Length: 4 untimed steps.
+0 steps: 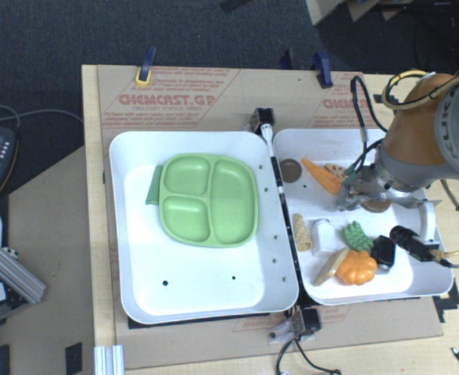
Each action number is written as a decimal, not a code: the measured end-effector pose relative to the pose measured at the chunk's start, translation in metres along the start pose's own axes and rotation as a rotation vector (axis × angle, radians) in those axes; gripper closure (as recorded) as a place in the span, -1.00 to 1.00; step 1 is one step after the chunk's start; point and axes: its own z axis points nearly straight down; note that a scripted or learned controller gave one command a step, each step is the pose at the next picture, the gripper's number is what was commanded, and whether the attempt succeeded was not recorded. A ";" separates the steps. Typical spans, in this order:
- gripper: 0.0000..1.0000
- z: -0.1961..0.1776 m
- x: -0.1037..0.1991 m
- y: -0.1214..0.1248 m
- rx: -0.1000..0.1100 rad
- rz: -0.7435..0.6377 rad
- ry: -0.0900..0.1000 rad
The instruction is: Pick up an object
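Arm (418, 135) bent down into right bin (331, 143), gripper (356, 194) beside carrot (322, 174), grip state unclear.

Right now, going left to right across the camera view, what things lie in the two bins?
In order: green divided plate → brown round piece → carrot → orange pumpkin. The tan stick, white piece and green toy overlap these, so they're left out.

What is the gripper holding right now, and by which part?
Cannot tell. The gripper is down in the right bin next to the carrot, but no hold shows.
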 end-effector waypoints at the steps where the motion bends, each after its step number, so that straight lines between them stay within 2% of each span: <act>1: 1.00 -0.062 0.002 -0.004 -0.005 -0.001 -0.002; 2: 1.00 -0.110 0.003 0.006 -0.007 -0.002 -0.003; 3: 1.00 -0.131 0.002 0.008 -0.005 -0.002 -0.002; 4: 1.00 -0.122 0.048 -0.005 0.004 -0.005 0.003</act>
